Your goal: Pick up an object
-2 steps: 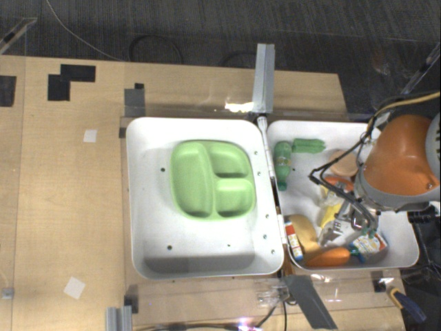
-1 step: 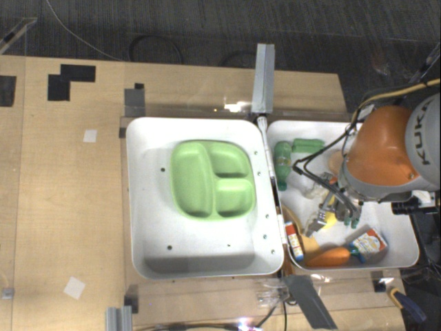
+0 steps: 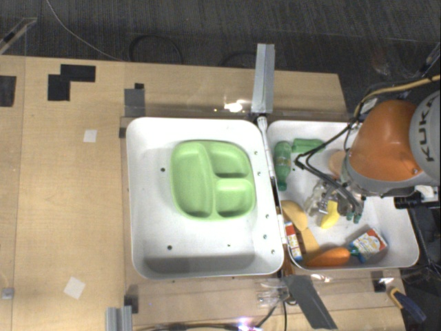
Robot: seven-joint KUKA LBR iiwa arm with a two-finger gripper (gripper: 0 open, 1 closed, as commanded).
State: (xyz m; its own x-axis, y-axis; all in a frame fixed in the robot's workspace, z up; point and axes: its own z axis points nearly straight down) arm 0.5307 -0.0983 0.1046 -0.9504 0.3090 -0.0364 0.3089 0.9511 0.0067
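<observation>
– Where is there room to pass?
– Left bin (image 3: pixel 148 247): bare floor rings the green tray (image 3: pixel 210 178).
– And the right bin (image 3: pixel 406 243)?
– Crowded: green bottle (image 3: pixel 282 158), banana (image 3: pixel 301 225), carrot (image 3: pixel 327 256) and small carton (image 3: pixel 367 243) block its lower half.

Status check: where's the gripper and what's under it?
Gripper low in right bin, over a yellow item. Grasp unconfirmed. Banana, carrot, green bottle crowd close. Green tray sits in left bin.
</observation>
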